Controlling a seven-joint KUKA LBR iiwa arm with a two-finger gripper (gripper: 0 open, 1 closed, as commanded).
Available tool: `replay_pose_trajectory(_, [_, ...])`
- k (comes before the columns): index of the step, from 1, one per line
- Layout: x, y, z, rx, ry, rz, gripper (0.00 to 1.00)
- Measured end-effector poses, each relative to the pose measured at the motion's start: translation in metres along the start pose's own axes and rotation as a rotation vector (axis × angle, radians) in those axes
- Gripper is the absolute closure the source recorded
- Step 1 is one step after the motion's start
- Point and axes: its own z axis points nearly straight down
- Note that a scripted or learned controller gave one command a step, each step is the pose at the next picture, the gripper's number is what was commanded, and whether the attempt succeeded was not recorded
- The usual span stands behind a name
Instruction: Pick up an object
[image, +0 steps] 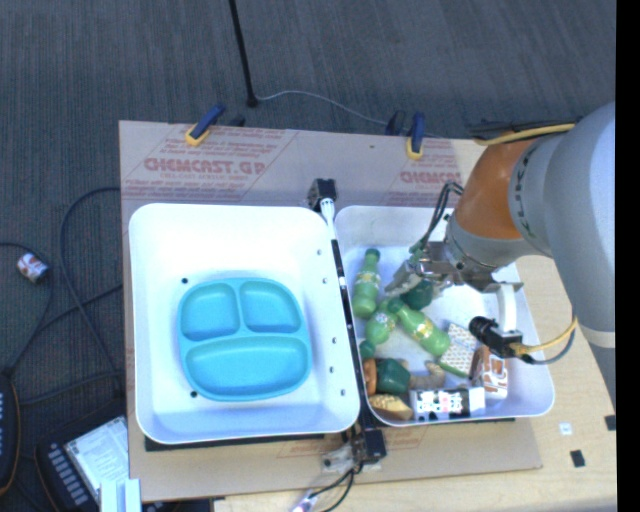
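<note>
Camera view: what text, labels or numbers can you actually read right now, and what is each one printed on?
"CHEMCAST GP" in red, on the brown board beneath the bins, far left part.
"CHEM..." in red, same board near the far right clamp; the rest is hidden by the arm.
Packages in the right bin carry print, too small and blurred to read.
The small object on the carpet is also unreadable.

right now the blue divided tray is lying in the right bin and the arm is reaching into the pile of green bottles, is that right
Not quite. The blue divided tray lies in the left bin, not the right one. The rest holds: the camera view shows the gripper down among the green bottles in the right bin.
</note>
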Motion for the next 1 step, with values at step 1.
replay_pose_trajectory(1, [0.0538,0.0107,-0.097,0.007,0.004,-0.002,1.0])
